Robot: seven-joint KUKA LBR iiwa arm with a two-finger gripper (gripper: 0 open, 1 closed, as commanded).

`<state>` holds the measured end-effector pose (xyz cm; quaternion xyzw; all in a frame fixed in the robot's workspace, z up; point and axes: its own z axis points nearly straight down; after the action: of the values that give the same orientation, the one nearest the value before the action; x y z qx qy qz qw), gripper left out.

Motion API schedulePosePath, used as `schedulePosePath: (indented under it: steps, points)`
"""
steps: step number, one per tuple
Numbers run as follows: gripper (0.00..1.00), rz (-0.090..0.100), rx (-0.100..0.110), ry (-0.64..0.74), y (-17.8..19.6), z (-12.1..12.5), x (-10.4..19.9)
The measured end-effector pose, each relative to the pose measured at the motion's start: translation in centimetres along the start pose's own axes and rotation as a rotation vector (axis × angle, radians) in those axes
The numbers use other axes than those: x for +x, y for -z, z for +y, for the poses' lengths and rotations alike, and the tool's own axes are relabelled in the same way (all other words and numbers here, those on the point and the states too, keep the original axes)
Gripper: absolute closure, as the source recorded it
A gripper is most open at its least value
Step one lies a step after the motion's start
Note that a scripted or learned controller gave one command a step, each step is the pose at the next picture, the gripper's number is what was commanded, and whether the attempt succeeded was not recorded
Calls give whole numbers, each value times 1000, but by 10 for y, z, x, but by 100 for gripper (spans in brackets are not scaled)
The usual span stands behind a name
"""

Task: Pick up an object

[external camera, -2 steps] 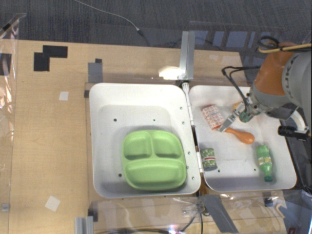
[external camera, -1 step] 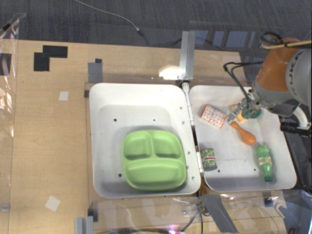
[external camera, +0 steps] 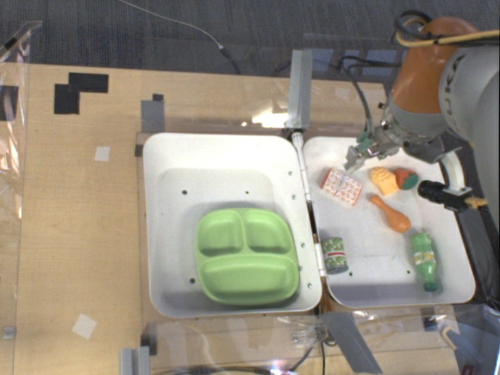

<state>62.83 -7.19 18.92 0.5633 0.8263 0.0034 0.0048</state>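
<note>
Pale wooden table (external camera: 78, 233) carries two white bins; the left bin (external camera: 168, 209) holds a green divided tray (external camera: 246, 256). At the right bin's (external camera: 453, 276) twelve o'clock rim hovers the claw (external camera: 361, 153), fingers spread and grasping nothing. Just at its five o'clock lie a red-patterned packet (external camera: 341, 187), a yellow toy (external camera: 382, 180), an orange carrot (external camera: 390, 212) and a green bottle (external camera: 423, 260).

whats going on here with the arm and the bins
A grey KUKA arm with an orange band reaches in over the right bin. Its gripper hangs near the bin's back edge, just above a red-and-white patterned packet, holding nothing. A green bottle, an orange drumstick-like toy and a small can lie nearby. The left bin holds a green divided tray.
</note>
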Motion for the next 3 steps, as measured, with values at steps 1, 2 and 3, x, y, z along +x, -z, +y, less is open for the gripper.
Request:
schedulePosePath:
  steps: [1,2,3]
  points:
    - [100,1,10,-579,-4,-5,35]
    - [100,-1,13,-975,-4,-47,62]
    - [100,2,9,-400,23,-99,85]
